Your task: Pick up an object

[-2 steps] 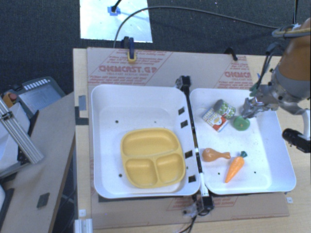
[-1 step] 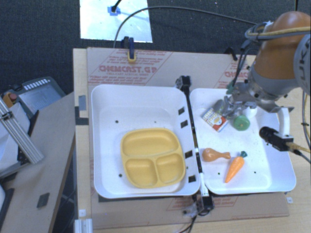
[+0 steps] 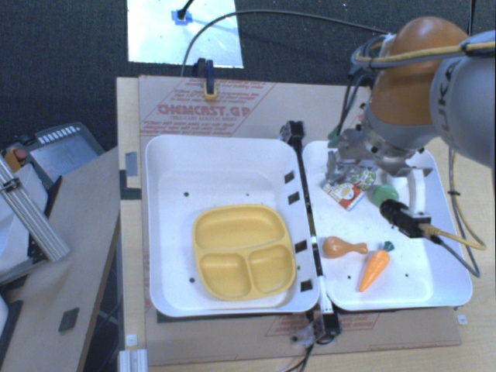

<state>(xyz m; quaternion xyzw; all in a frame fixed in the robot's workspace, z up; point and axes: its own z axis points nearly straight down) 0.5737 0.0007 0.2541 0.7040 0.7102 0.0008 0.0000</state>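
From the fixed camera above the bench, two shallow white bins are seen side by side on a sheet of brown cardboard. In the left bin (image 3: pixel 167 169) a yellow divided tray (image 3: pixel 243 250) with three compartments is laid toward the near side.

In the right bin (image 3: pixel 434 285) four things are found. A small printed packet (image 3: pixel 349 188), white with red and green marks, is lying in the far part of the bin. Just beside it, to the right, a green object (image 3: pixel 382 194) is partly covered by the arm's hardware. Nearer the front, an orange pear-shaped toy (image 3: pixel 343 246) is lying close to the divider between the bins, and a toy carrot (image 3: pixel 375 266) with a green tip is set just to its right, apart from it.

The grey arm with its orange band is reached in from the right and is held over the far part of the right bin. The gripper (image 3: pixel 341 169) is lowered to the far left edge of the packet, but how the jaws stand cannot be told, since they are hidden under the wrist. Nothing is seen lifted off the bin floor.
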